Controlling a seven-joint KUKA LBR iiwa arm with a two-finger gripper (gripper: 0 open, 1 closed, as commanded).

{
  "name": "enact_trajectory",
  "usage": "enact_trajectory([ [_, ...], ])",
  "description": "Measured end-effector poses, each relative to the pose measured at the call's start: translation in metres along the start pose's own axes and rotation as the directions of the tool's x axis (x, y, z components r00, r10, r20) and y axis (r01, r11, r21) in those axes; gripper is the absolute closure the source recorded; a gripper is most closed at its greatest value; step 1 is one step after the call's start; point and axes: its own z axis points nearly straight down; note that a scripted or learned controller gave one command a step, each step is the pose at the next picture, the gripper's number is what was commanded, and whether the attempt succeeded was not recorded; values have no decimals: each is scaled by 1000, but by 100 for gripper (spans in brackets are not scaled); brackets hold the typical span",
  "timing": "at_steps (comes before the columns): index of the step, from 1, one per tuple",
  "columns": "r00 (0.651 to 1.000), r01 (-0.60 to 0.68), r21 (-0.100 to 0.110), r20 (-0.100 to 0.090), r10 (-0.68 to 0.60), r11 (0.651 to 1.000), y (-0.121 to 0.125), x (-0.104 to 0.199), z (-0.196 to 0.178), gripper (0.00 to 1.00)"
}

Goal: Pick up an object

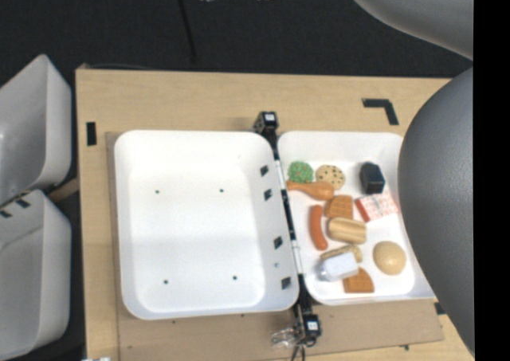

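I see the arm point(450, 192) looming over the right bin point(396, 144), where the toy food lies crowded — carrot point(311, 189), cookie point(330, 176), sausage point(318, 228), bread roll point(347, 230). I cannot tell the gripper's state. I'd go for the round bun point(390, 257) — it sits apart, so descend straight over its middle.

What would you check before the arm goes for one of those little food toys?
1. Objects present in the right bin: ok, a cluster lies there.
2. A target with room around it: ok, the black block and round tan ball sit apart from the rest.
3. Crowded items: not ok, the sausage, bread roll and white piece touch or overlap.
4. Arm over the bin: ok, it overhangs the right edge.
5. Gripper state: cannot tell.
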Motion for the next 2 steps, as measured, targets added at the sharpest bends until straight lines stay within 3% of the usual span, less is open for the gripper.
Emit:
enact_trajectory([
  [1, 1000, -8, 37, 13, 8, 999, -16, -5, 201, 100],
  [2, 1000, -9, 27, 11, 9, 1000, 3, -3, 272, 100],
])
